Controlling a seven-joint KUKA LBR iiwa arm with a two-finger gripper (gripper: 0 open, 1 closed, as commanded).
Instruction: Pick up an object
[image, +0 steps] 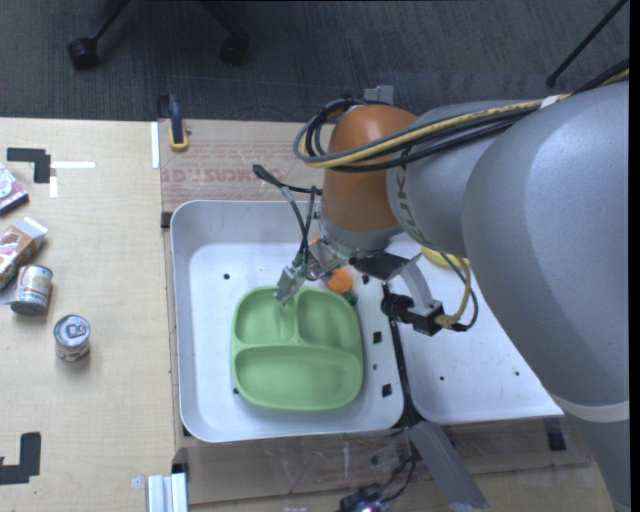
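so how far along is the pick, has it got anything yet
Done: the arm has reached into the left bin, and the hand sits low at the top rim of the green divided plate. In hand: a try near that rim, beside a small orange object. Left: nothing visibly gripped or lifted; the plate lies flat on the bin floor, so the pick is not done.

The arm (540, 230) was a thick, smooth grey tube with a rounded orange band (362, 170) above the wrist. Black and yellow cables (440, 125) ran along it, looping over the band. A small black connector (425, 318) hung by a wire.
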